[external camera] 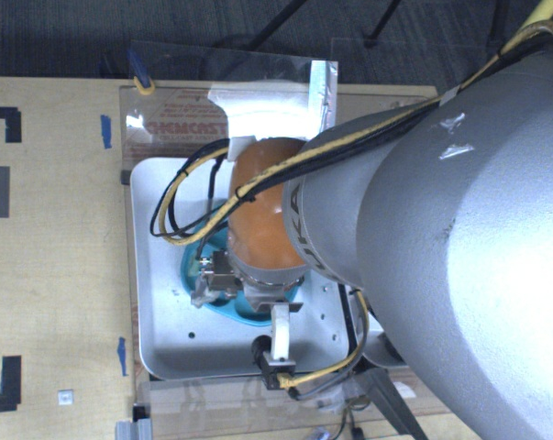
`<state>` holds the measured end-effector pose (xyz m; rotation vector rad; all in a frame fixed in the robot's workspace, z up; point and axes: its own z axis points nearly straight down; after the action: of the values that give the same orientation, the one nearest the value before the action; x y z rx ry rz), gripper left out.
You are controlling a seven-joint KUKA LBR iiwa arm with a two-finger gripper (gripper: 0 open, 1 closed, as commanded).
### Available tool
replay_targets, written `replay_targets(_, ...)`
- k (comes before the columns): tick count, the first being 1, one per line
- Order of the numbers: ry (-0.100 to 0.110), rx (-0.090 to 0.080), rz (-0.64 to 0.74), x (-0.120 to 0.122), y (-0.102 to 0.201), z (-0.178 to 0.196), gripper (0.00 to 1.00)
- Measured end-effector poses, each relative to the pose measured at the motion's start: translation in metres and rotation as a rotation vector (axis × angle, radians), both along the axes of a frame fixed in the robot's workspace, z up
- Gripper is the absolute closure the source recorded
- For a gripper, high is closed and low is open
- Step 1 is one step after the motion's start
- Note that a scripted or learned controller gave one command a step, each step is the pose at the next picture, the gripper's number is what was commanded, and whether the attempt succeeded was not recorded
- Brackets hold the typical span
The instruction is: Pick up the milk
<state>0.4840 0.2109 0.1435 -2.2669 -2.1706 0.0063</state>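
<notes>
Low over the white bin point(157, 337), at its middle: gripper point(223, 282) hanging close above the floor, with the orange band point(262, 218) directly over it and the grey arm point(459, 246) covering the whole right side of the scene. Cannot tell whether open or shut; working end masked by the wrist body and by looped cables point(180, 200).

Beneath and just beside the gripper: a blue item point(192, 262), curved edge showing on the left and again below the wrist. Touching or merely close, cannot tell. Nothing seen clamped.

Milk: position cannot be confirmed. Judged likely to lie under the wrist, in the covered part of the bin.

Step in hand, as judged: reach and descent toward a grasp point, lift not yet begun. No evidence of a secured hold.

Next move, as judged: calls for confirming that the target under the tool is the milk and not the blue item, then closing squarely on it and raising straight up, clear of the bin wall. Risk noted: gripping the wrong item, or closing on nothing.
</notes>
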Motion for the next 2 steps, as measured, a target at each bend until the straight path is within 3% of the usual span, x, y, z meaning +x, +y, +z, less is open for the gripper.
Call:
replay_targets(1,-0.007,0.002,0.357,0.062,0.014,0.072,0.0)
replay_targets(2,-0.002,0.001,0.231,-0.006,-0.011,-0.037,0.0)
